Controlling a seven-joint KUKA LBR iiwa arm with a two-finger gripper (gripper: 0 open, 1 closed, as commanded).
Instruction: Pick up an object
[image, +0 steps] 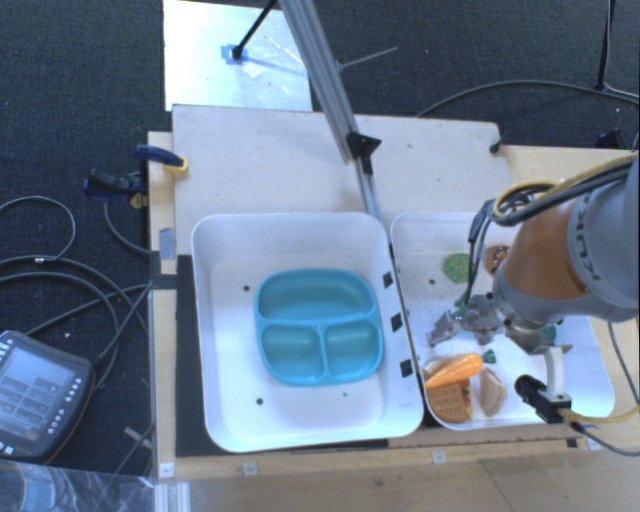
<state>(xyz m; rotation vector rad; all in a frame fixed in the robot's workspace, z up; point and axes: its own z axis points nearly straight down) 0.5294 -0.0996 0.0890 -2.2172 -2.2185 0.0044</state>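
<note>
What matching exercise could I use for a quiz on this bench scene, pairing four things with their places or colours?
Things:
1. divided plate
2. carrot
3. green piece
4. waffle

Descriptions:
A. orange, lying just above the waffle
B. blue, in the left bin
C. tan and gridded, at the right bin's near edge
D. round, towards the right bin's far end

Pairs: 1-B, 2-A, 3-D, 4-C

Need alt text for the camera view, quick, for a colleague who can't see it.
The grey arm's gripper hangs low in the right bin above a carrot and waffle; the left bin holds a blue divided plate.
</note>
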